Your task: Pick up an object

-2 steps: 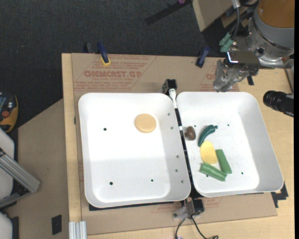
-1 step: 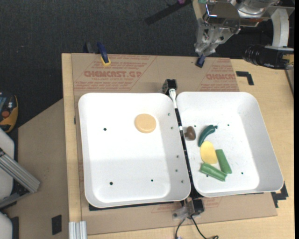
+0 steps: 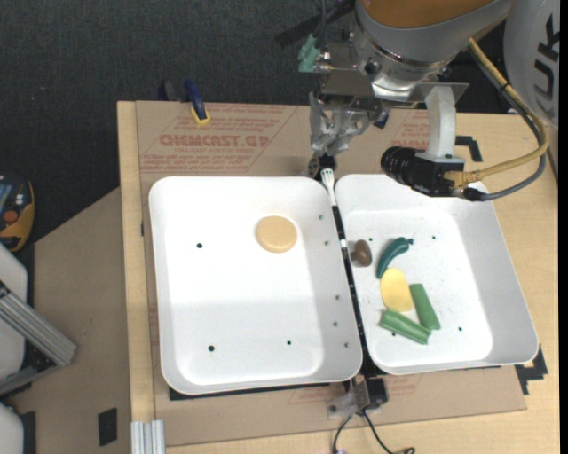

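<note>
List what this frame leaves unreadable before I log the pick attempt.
- Gripper, camera view: whether it is open or shut is lost in wrist hardware and clutter above it.
- Arm: cut off by the top edge.
- Small brown object by the divider in the right bin: too small to identify.
- Yellow piece: partly covered by the green stick, so its full shape is hidden.

Cardboard sheet (image 3: 222,133) reads "CHEMCAST GP".

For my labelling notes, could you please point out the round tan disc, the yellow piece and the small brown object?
round tan disc (image 3: 277,234), camera view, centre of its top.
yellow piece (image 3: 395,289), camera view, its upper face.
small brown object (image 3: 360,254), camera view, its middle.
</note>
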